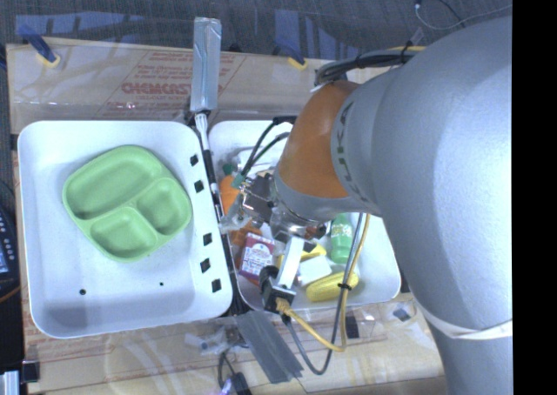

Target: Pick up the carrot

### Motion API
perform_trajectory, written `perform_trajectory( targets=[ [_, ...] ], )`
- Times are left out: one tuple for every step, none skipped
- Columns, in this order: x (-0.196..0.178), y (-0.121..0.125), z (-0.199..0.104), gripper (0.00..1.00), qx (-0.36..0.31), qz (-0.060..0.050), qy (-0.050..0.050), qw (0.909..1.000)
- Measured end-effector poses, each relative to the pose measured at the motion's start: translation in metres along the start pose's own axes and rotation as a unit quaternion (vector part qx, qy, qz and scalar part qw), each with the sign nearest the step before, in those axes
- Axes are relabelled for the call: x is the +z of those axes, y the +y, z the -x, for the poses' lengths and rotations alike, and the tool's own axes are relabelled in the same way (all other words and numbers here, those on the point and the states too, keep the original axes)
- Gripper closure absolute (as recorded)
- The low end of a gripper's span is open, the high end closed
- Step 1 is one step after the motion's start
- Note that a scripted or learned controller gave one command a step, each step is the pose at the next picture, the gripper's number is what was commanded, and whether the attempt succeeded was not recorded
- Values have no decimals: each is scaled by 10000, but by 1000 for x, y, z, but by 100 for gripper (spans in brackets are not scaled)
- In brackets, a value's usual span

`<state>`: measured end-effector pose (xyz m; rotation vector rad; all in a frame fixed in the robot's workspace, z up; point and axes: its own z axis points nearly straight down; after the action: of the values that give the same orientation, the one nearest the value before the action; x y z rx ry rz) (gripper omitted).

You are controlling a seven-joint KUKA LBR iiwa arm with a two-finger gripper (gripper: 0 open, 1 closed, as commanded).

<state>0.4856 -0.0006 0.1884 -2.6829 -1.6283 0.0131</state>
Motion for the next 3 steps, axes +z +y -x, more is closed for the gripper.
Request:
perform_trajectory(
  targets=[
    [-158,-9,-39,0,68,2,8,10000],
    [-162,-11,-40,100,26,-65,-45,10000],
    [-218,8,-52,100,1466,1,-2,9892]
  ],
)
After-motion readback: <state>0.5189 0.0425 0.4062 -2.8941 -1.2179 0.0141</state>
